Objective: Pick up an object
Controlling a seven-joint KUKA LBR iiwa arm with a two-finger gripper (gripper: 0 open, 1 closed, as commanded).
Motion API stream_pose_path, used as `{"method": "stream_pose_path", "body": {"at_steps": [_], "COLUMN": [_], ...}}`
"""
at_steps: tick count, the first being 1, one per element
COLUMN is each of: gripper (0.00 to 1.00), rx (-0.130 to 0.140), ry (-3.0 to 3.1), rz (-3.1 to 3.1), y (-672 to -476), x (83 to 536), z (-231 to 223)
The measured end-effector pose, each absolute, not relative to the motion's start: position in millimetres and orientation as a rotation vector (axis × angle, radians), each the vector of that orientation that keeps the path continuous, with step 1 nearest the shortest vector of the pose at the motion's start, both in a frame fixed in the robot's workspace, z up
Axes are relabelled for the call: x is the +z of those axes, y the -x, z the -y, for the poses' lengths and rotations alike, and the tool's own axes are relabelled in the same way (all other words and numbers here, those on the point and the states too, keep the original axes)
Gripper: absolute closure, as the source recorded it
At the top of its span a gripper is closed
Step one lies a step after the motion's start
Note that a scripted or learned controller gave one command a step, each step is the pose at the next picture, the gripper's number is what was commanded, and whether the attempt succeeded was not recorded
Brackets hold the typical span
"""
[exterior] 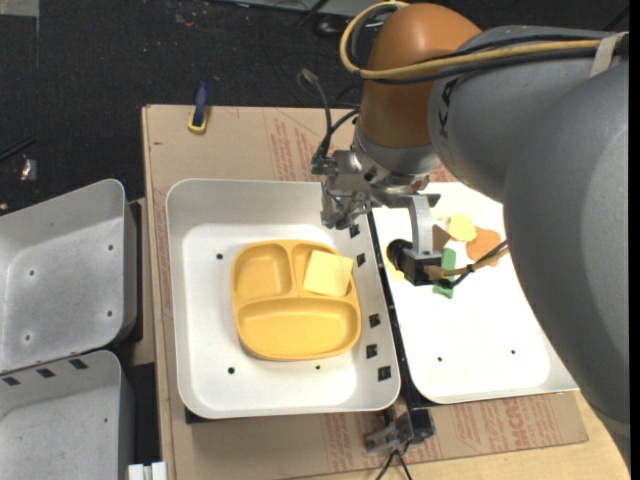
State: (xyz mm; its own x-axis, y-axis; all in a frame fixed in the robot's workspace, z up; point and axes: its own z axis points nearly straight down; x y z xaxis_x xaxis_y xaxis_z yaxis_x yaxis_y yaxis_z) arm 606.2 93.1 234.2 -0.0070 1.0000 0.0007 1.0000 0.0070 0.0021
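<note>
Grey, orange-banded arm (520, 118) reaches from the right, its gripper (340, 211) over the far right corner of the left shallow white bin (200, 368); how open it is I cannot tell. A yellow divided plastic tray (290, 323) lies inside, seemingly untouched. Beneath the 2 bins lies brown cardboard (250, 148).

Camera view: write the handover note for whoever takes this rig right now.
Gripper: low over the far right corner of the left bin, by the wall shared with the right bin. No object can be seen in its grasp.
Things: a yellow divided tray lies in the left bin, with a pale yellow block in its far right compartment. Small pieces sit at the far end of the right bin, among them an orange piece and a green piece.
Done: no pick, going by this view.
Left: grasp one object and lift it.
</note>
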Motion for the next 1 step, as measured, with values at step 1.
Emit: {"method": "stream_pose_path", "body": {"at_steps": [1], "gripper": [0.00], "rx": [0.000], "ry": [-2.218], "rz": [-2.225], "y": [-605.7], "x": [234.1], "z": [-90.2]}}
